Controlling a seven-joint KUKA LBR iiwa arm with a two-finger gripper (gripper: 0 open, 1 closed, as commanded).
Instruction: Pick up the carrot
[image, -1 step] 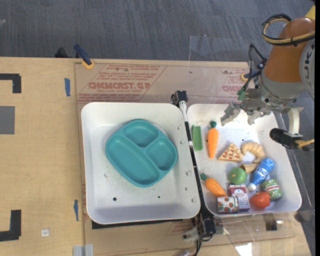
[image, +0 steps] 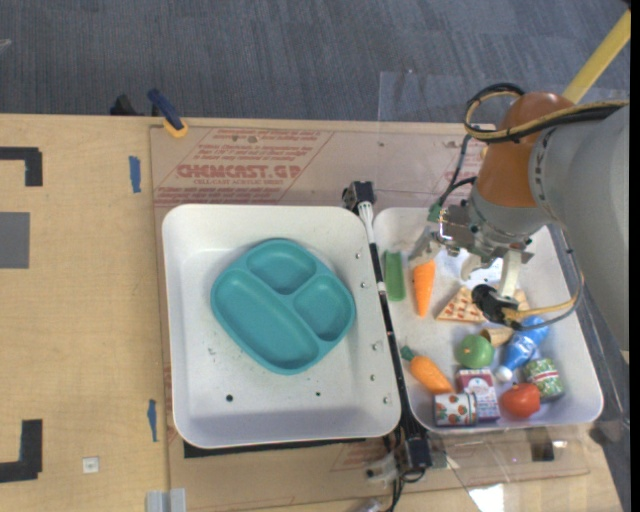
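A red tomato (image: 519, 400) and small cans (image: 468, 394) sat at the near end of the right bin (image: 590, 392). One carrot (image: 429, 373) lay left of them; farther back, a second carrot (image: 424, 286) stood beside the pizza slice (image: 459, 306). Beyond it hung the gripper (image: 473, 262); its opening couldn't be told.

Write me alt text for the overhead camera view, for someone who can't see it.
A grey and orange robot arm hangs its claw over the right bin of toy food, beside an upright carrot; a second carrot lies nearer the front. The left bin holds a teal divided plate.
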